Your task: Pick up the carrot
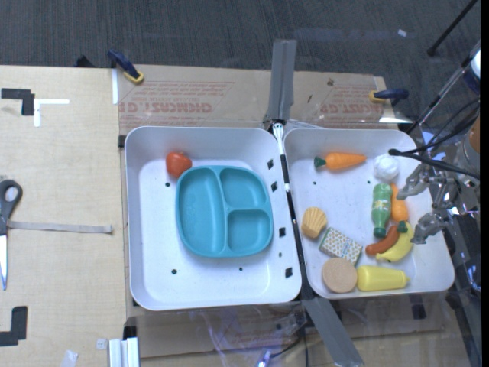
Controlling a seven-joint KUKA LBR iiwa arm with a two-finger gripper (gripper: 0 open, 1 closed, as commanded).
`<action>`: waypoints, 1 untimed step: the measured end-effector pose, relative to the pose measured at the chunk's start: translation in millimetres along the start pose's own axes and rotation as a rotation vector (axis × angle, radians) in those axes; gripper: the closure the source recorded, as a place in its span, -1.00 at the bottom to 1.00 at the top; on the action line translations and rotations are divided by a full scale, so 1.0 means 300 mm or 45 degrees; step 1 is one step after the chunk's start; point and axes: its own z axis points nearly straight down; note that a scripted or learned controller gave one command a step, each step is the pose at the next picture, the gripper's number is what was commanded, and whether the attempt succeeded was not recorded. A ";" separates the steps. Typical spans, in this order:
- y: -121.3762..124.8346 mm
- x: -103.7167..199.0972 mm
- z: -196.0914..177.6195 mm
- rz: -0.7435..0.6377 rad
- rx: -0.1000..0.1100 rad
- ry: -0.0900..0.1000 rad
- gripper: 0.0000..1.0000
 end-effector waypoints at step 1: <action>-0.007 -0.057 0.307 -0.121 0.002 -0.011 -1.00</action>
